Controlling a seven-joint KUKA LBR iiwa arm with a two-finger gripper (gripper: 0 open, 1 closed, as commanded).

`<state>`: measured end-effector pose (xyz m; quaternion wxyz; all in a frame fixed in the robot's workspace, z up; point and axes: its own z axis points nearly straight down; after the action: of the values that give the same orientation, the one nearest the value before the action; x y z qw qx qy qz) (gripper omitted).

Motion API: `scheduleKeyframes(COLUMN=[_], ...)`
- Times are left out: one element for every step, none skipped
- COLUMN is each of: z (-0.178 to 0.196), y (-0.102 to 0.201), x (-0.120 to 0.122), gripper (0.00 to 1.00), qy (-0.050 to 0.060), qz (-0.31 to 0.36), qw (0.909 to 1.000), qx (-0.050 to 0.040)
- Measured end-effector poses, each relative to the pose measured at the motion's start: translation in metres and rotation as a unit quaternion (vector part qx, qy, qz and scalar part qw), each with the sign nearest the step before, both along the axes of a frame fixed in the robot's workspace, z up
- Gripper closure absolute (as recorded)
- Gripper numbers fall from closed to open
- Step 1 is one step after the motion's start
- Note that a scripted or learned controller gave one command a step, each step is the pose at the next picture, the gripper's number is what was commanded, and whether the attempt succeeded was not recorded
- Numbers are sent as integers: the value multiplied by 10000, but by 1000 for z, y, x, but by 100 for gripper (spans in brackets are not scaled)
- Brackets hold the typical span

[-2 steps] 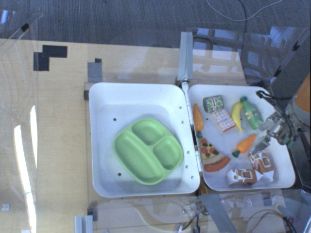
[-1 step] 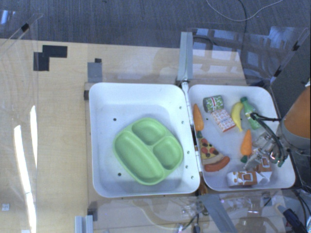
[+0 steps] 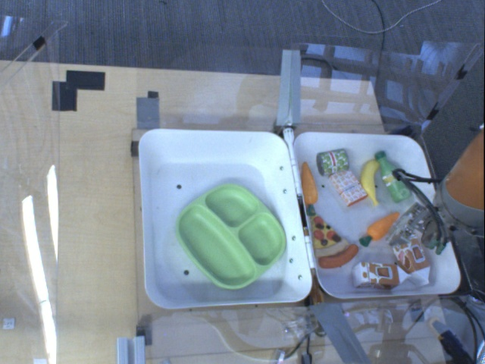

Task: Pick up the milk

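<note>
The pincer (image 3: 417,230) hung low over the right bin (image 3: 447,283), near its right wall; whether it was clenched or released could not be told. Just below it lay two small cartons: the milk (image 3: 413,258) beside the pincer tip, and a second carton (image 3: 377,275) to its left. A carrot (image 3: 381,227) lay close by, with a sausage (image 3: 339,257), pizza slice (image 3: 326,233), banana (image 3: 368,180) and green bottle (image 3: 392,179) around. The left bin (image 3: 155,203) bore a glossy green divided plate (image 3: 231,236).

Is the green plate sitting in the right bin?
No, the green plate lies in the left bin; the right bin holds the toy food items.
</note>
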<state>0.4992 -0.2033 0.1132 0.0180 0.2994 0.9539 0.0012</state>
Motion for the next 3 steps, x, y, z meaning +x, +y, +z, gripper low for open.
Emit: scheduleKeyframes(z=[78, 78, 39], y=[-2, -2, -3], x=[14, 14, -10], gripper=[100, 0, 0], qy=[112, 115, 134], qz=[-866, -867, -293], qw=[9962, 9962, 9995], qx=[43, 44, 38])
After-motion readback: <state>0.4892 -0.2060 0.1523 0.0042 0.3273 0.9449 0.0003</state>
